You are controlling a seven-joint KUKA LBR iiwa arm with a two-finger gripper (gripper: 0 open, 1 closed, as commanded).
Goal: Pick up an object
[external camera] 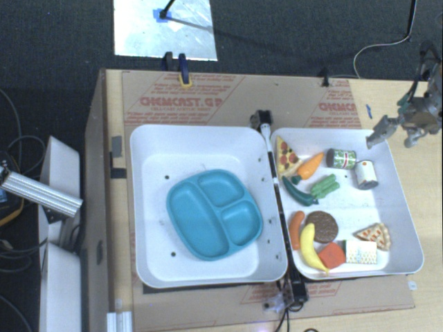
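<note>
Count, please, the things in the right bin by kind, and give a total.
Pizza slices: 2
Carrots: 2
Cans: 2
Green vegetables: 2
Banana: 1
Brown cookie: 1
Red block: 1
White packet: 1
Total: 12

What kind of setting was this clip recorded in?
Most likely a robotics lab bench set up for picking trials: two white bins side by side on a board, toy food such as a banana and pizza slice, and a pincer at the right bin's edge.
</note>
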